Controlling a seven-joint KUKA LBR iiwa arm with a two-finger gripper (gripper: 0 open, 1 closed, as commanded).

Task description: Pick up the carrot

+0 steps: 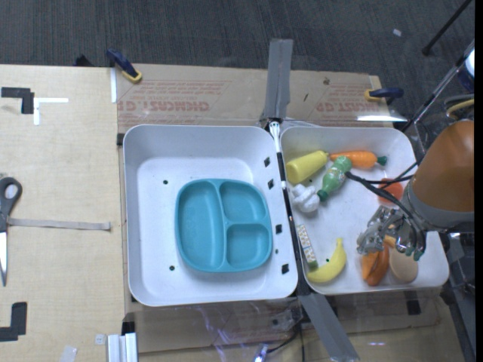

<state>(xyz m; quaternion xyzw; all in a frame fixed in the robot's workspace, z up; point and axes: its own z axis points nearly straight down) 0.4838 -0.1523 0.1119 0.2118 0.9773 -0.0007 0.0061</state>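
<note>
A: Looking into the right bin (355, 137), we see the carrot (356, 158), a smooth orange taper with a green tip, lying near the far wall beside a glossy yellow pepper (305, 166) and a green bottle (333, 178).

B: We find the gripper (390, 234) low near the front, above orange pieces (375, 265), a banana (330, 266) nearby; its opening we cannot tell. A teal divided plate (224, 225) sits in the left bin (143, 225).

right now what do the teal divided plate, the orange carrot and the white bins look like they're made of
Teal divided plate: likely moulded plastic, smooth and even in colour, with soft rounded compartment walls. Orange carrot with green top: probably toy plastic, given its uniform bright colour and slight sheen. Shallow white bins: seemingly thin formed plastic, matte to satin, with rounded corners; the look alone can't confirm this.
</note>
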